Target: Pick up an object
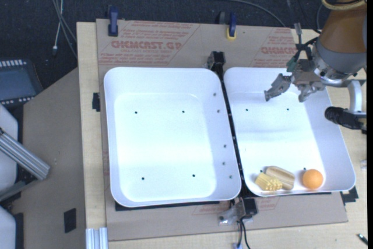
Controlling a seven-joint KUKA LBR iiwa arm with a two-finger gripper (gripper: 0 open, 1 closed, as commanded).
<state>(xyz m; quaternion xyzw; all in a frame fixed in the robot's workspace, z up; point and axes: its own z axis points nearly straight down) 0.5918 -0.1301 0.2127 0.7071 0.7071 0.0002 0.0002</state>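
My gripper (pixel 289 89) hangs over the far part of the right bin (pixel 291 131), its two fingers spread apart with nothing between them. At the near edge of that bin lie a yellow corn cob (pixel 268 183), a tan bread-like roll (pixel 281 173) touching it, and an orange ball (pixel 313 178) a little to their right. All three lie well toward the near side from the gripper.
The left bin (pixel 169 134) sits beside the right one, with a black clip (pixel 217 59) at the far end of the gap between them. Both rest on a cardboard sheet (pixel 151 41) held by blue clamps. Cables run behind the bench.
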